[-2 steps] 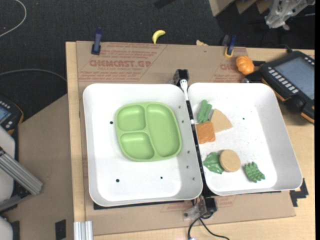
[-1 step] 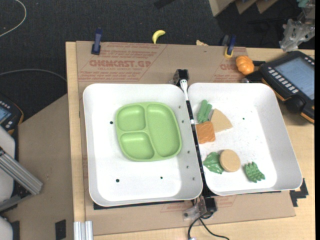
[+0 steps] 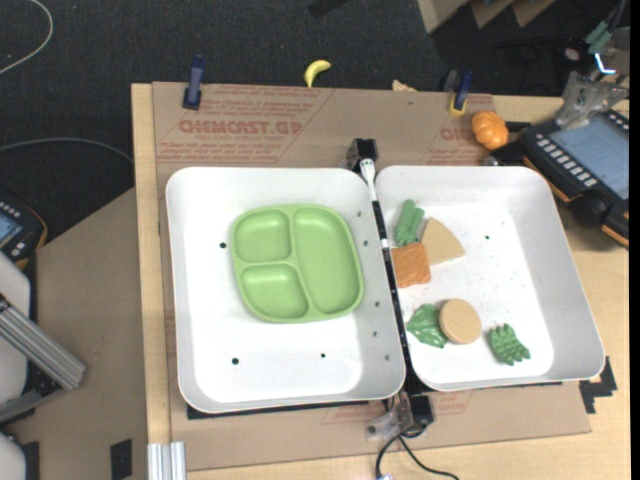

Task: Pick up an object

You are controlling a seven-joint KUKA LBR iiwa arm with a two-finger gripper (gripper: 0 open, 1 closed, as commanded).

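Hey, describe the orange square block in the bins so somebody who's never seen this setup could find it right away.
Start at the right white bin, the one without the green divided plate. Along its left wall, about halfway down, lies the orange square block, just below a green leafy piece and touching a tan wedge. It is the only orange, square-cornered piece in the bin; the others are green or tan.

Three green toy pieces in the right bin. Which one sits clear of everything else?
The green piece near the bin's front right corner. The green piece at the back touches the tan wedge, and the front-left green piece presses against the tan disc.
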